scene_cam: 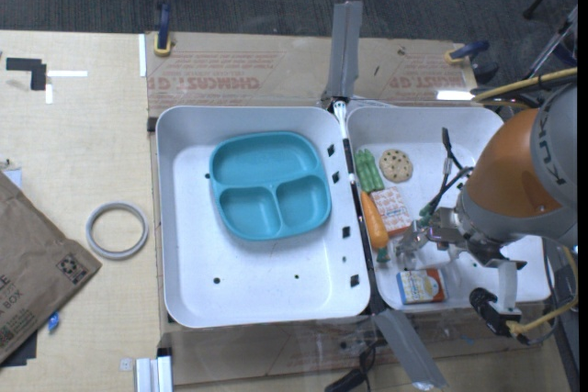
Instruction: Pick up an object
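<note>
You have nothing lifted yet: the gripper [412,243] hangs over the carrot [373,220]; finger state is unclear.

The teal divided tray [271,185] looked like smooth, matt plastic; the left white bin [175,225] holding it appeared glossy plastic.

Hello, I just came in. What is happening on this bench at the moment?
A grey and orange robot arm reaches over the right bin, and its gripper is low among small items there: a carrot, green pods, a cookie, a small packet and a carton. Nothing is visibly held. The left bin holds a blue divided plate.
</note>
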